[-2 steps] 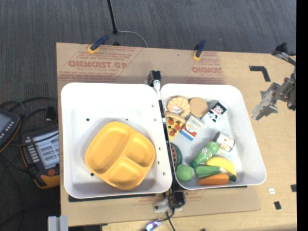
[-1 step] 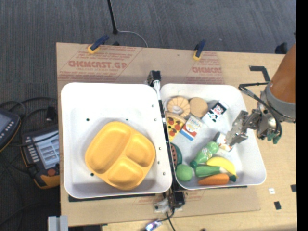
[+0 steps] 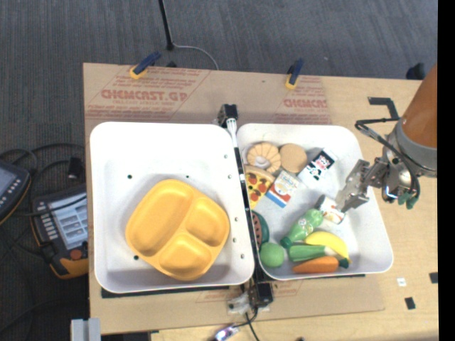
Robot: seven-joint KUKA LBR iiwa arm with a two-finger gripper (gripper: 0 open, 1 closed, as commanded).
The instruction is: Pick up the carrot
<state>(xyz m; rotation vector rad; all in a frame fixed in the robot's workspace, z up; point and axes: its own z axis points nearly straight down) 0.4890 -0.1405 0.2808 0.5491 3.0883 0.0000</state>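
Camera view: bench board [image 3: 142,94] reads "CHEMCAST GP" (red print). Carrot [image 3: 315,265] lies at right bin's [image 3: 370,155] front edge, beside banana [image 3: 327,244]. Gripper [image 3: 350,194] hovers open above, holding nothing.

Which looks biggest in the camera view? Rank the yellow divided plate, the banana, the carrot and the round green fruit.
1. Yellow divided plastic plate
2. Yellow banana and orange carrot, too alike to separate
3. Round green fruit

We read red print "CHEMCAST GP" on the brown bench sheet [image 3: 146,95], far left of the gripper [image 3: 353,190]; a second, nearer print is illegible.
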